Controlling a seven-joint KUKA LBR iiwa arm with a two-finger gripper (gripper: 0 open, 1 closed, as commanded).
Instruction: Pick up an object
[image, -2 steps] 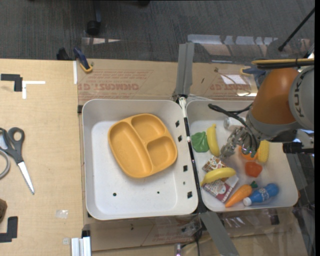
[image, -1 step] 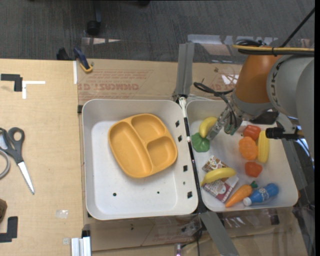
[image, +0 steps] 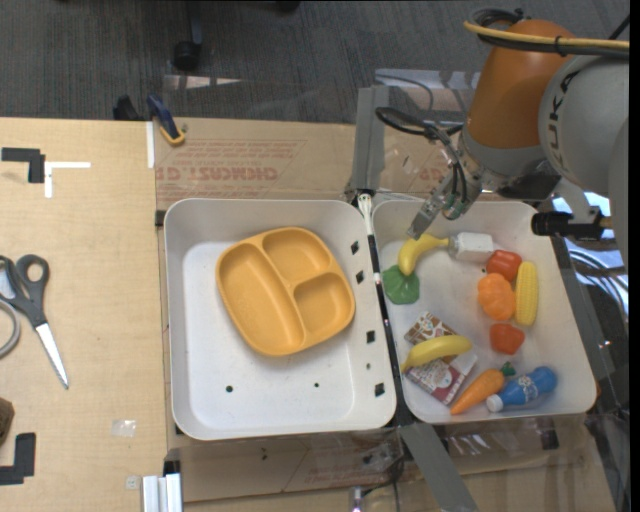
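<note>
Status: pick not yet achieved, as far as visible. End effector hangs at upper right of frame, over upper edge of right bin, just above curved banana. Nothing visible between its parts; grip state cannot be told. Candidate objects all lie in right bin: second banana, carrot, orange, corn cob, blue bottle. Left bin carries orange divided plate. Judgement: descent, closure and lift remain; curved banana likeliest target.
</note>
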